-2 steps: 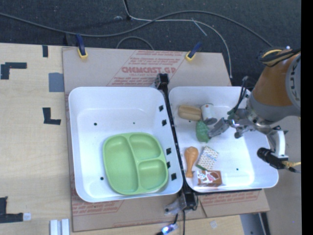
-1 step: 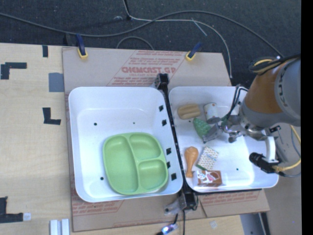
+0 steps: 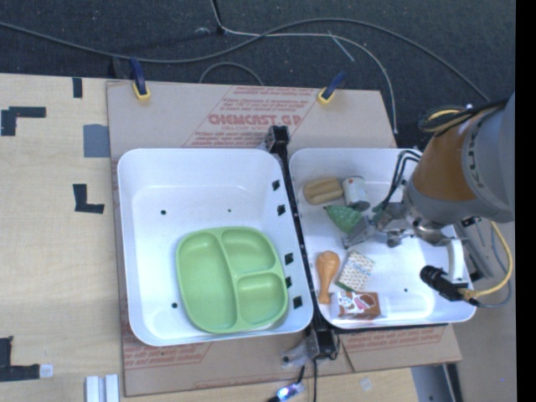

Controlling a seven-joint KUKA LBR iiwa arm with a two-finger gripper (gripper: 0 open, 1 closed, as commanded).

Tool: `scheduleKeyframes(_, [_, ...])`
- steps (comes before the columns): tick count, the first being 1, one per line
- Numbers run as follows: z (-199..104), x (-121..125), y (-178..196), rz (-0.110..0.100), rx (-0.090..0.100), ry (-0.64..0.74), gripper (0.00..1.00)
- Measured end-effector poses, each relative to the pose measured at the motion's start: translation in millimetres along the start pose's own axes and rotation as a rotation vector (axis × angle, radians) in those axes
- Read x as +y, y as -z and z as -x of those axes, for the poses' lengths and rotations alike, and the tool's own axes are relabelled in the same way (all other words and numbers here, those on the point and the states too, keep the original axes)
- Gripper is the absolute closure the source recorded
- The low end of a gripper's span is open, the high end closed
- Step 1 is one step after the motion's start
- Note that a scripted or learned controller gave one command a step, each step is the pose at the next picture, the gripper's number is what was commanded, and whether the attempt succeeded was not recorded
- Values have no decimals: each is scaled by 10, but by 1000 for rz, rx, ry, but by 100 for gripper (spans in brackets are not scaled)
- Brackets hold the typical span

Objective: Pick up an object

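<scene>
Reaching in from the right of the frame, the arm (image 3: 456,170) brings its tool (image 3: 374,224) low into the right bin (image 3: 419,308), just beside a green item (image 3: 342,217); whether the tool is open or closed I cannot tell, and nothing is visibly held. Crowding is the risk: a tan roll (image 3: 322,191), orange drumstick (image 3: 327,273) and small packets (image 3: 358,287) lie close together, so a descent could nudge neighbours. The left bin (image 3: 142,182) carries a green divided plate (image 3: 233,279). Both bins rest on cardboard (image 3: 251,115) over the counter (image 3: 50,224).
</scene>
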State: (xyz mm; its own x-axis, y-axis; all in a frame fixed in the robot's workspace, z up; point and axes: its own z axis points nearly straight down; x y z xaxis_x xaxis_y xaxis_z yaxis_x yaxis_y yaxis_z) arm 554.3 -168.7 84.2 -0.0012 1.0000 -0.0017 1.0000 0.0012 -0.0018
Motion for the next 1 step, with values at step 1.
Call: scheduleKeyframes(1, [-1, 5, 115, 3, -1, 0, 100])
